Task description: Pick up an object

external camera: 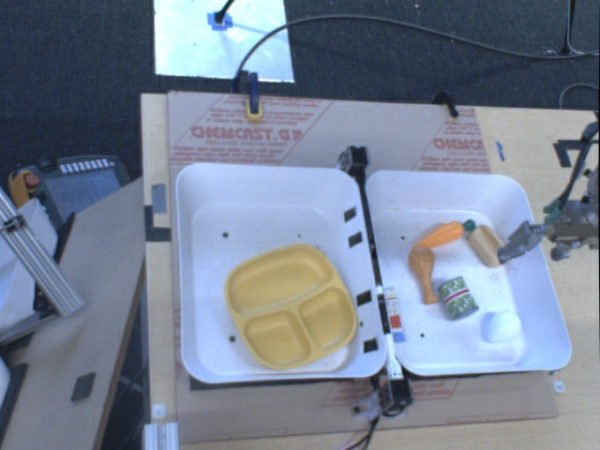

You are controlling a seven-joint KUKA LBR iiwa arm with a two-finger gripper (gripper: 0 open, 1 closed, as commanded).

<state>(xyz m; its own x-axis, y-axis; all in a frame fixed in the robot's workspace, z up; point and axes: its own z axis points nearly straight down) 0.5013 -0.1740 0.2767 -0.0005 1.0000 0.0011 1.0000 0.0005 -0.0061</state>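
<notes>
Gripper state: undeterminable.
We are positioning the gripper (pixel 518 243) beside the wooden block (pixel 485 246); judging it light, rigid, best grasped across its flat sides.

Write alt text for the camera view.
A gripper reaches from the right over the right bin, beside a carrot, wooden block, drumstick, green can and white egg. The left bin holds a yellow divided tray.

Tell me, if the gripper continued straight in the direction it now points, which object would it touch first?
Probably the tan block. The gripper points leftward into the right bin, and its tip is just beside that block, ahead of the carrot. Its height above the block is unclear from this slanted view.
</notes>
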